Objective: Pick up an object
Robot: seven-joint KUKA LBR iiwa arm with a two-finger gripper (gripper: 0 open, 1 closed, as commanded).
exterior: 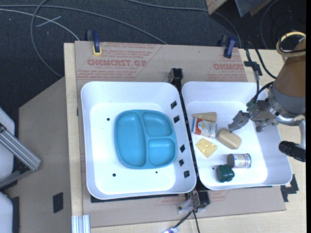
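Bench [121, 57] w/ 2 white bins [92, 130]

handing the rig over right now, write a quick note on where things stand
Gripper: low over the right white bin, by the tan oval block; nothing visible between its fingers.
Objects: all in the right bin: the tan block, a yellow cheese-like wedge, a red and white packet, a tan flat piece behind the packet, a small lying can, a dark green lump. The left white bin holds a blue divided plate.
Done: the approach only.
Left: grasp one object and lift it.
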